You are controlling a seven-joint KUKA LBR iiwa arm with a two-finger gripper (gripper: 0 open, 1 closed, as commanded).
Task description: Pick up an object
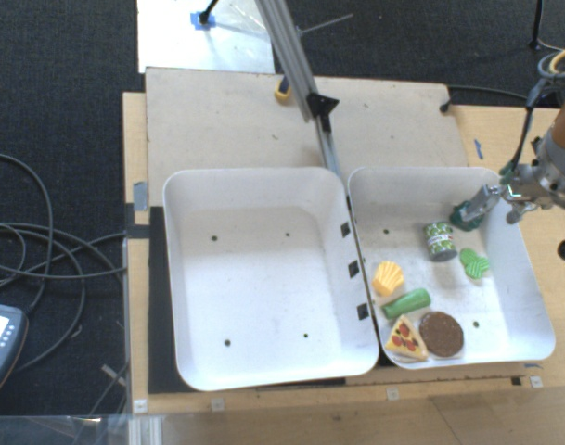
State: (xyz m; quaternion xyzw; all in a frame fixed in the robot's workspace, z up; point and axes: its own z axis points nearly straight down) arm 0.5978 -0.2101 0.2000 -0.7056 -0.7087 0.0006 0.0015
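the right bin [505, 341] carries all the objects; the left bin [263, 276] sits beside it, sharing the middle wall. the likeliest target is the small green can [440, 240], lying on its side in the upper middle of the right bin's floor, well away from the walls. it looks like a light, stiff toy can with a smooth, curved side, so it may roll or slip under a careless pinch; the safer hold is judged to be across its round body, with the fingers on either side of the cylinder and the ends left free

the gripper [474, 210] hangs over the upper right part of the same bin, reaching in from the right edge on the grey arm [551, 170]. its dark green tip sits just up and to the right of the can, near it but apart from it. whether the claw is wide or narrow cannot be told at this size, and nothing is seen held in it

nearer the bin's right wall, just below the tip, lies a ridged green toy [475, 264]. towards the bin's front edge are a yellow shell-shaped toy [388, 276], a green pepper-like toy [407, 302], a toy pizza slice [408, 338] and a brown round patty [441, 334], the last two touching or nearly so
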